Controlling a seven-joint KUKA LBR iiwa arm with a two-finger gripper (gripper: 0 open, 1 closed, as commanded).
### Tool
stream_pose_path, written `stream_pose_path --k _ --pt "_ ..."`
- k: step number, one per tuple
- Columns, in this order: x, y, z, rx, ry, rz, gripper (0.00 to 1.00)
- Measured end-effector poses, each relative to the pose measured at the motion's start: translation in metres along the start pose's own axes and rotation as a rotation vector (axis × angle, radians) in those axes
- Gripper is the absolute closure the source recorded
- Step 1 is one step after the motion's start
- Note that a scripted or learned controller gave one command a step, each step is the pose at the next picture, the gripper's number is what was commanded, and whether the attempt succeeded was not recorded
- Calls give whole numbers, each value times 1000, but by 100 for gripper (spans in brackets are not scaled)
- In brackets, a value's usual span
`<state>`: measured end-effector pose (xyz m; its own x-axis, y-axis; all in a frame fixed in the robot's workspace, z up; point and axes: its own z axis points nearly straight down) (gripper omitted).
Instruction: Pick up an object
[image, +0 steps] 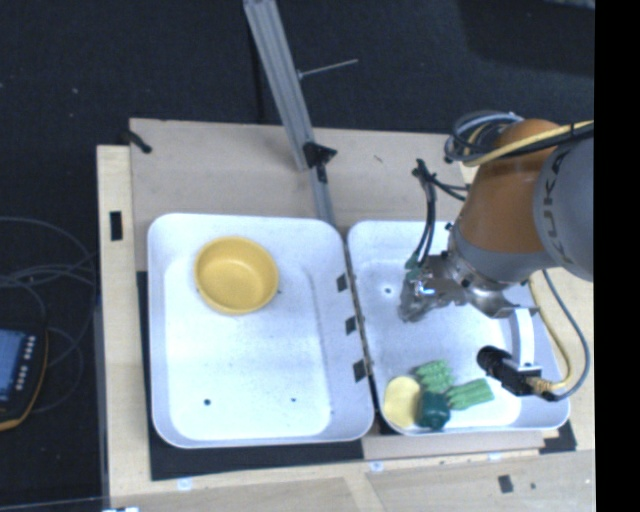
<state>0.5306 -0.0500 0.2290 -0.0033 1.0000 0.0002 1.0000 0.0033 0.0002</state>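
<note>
The gripper (415, 300) hangs over bare floor in the right bin (385, 250), above the green toys (450, 385), likely lining up a grab. Its fingers hold nothing; their spread is unclear.

Bright even overhead light, soft shadows, slightly blurry, dark surroundings

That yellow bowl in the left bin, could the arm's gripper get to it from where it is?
Probably yes: the yellow bowl sits alone and uncovered, though the gripper hangs over the other bin.
</note>
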Motion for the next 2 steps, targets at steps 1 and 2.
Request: stream_pose_path --k 1,2 --pt "57 3 6 0 1 -1 100" --pt "115 16 -3 0 1 -2 100"
